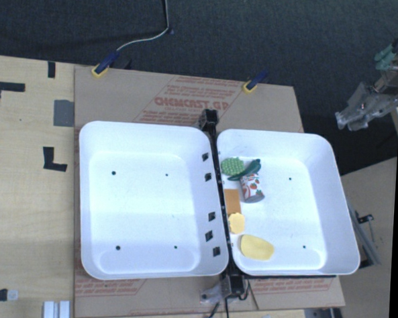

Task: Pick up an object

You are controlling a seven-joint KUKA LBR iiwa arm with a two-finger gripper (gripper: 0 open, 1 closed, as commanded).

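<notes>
Several small objects lie along the left side of the right bin. A green knobbly round piece touches a dark teal piece. Just below them lies a red and white can. An orange-brown block rests against the bin's left wall, with a small yellow piece below it. A larger yellow lump lies near the front. My gripper hangs at the upper right, outside the right bin and well away from the objects, with nothing seen in it.
The left bin sits beside the right one, joined by a black clip strip. Both rest on a cardboard sheet held by yellow-blue clamps. A cable runs across the dark backdrop.
</notes>
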